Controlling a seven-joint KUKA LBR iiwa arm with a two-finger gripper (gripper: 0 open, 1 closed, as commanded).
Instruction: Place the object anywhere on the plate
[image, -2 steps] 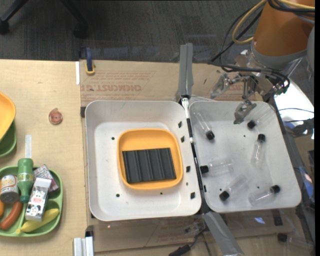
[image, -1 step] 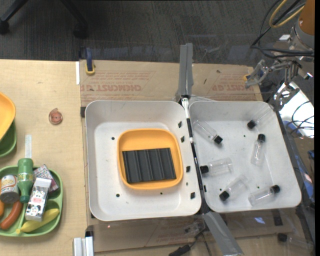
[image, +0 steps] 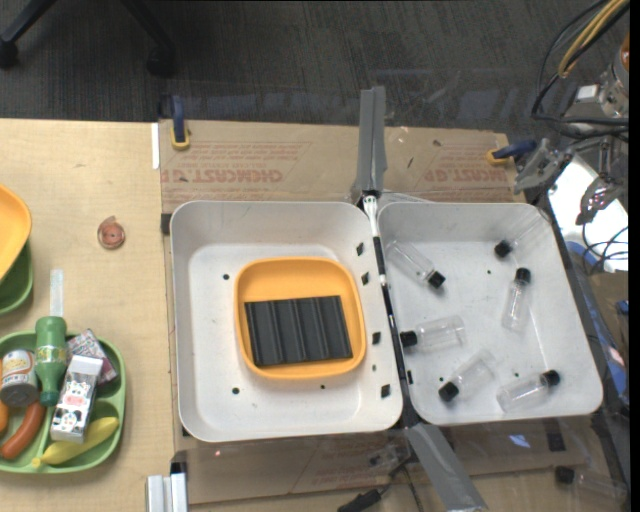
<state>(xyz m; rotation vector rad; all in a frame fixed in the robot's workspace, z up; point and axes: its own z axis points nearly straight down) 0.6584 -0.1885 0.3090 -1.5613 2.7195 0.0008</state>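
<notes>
Nearest the camera, clear vials with black caps (image: 525, 389) lie scattered in the right bin (image: 575, 400). Beside it, the left bin (image: 200, 400) holds a yellow plate (image: 300, 275) with a dark ribbed block (image: 300, 330) already on it. Farther back, the arm's claw cannot be made out. Picking looks not yet begun; next, one vial must be grasped.

light: bright, even, overhead | shadows: soft, faint | glare: blown-out white patch upper right | focus: slightly soft
</notes>
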